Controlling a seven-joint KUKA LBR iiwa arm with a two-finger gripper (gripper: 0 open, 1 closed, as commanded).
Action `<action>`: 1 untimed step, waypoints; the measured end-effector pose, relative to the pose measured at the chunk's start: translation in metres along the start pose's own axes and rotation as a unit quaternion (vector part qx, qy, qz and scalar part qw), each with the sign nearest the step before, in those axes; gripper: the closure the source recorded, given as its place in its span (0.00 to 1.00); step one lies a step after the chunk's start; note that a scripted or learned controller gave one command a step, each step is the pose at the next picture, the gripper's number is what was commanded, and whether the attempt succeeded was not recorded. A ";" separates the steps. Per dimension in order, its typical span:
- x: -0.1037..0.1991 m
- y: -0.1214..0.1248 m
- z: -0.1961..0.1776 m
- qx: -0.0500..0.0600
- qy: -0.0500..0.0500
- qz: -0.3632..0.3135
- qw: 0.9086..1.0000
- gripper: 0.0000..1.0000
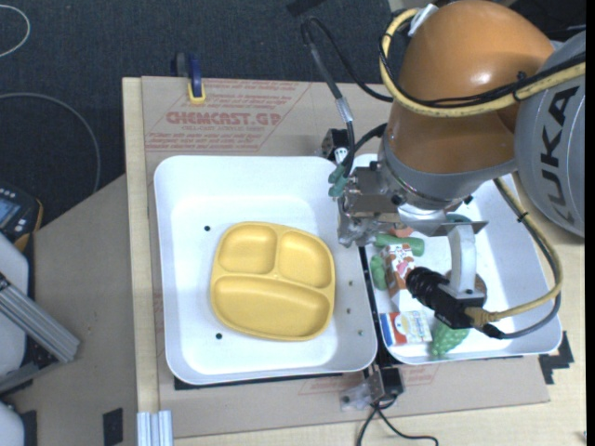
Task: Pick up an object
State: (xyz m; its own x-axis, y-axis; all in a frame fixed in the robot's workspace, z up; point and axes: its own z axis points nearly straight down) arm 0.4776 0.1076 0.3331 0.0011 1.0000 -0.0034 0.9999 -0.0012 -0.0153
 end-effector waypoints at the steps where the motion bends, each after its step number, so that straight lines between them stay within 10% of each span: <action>1: -0.065 0.001 -0.134 -0.016 0.002 0.003 1.000 1.00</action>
State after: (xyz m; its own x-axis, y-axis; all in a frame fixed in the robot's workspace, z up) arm 0.4802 0.0433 0.4669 0.0064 1.0000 0.0010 0.9998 -0.0064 0.0169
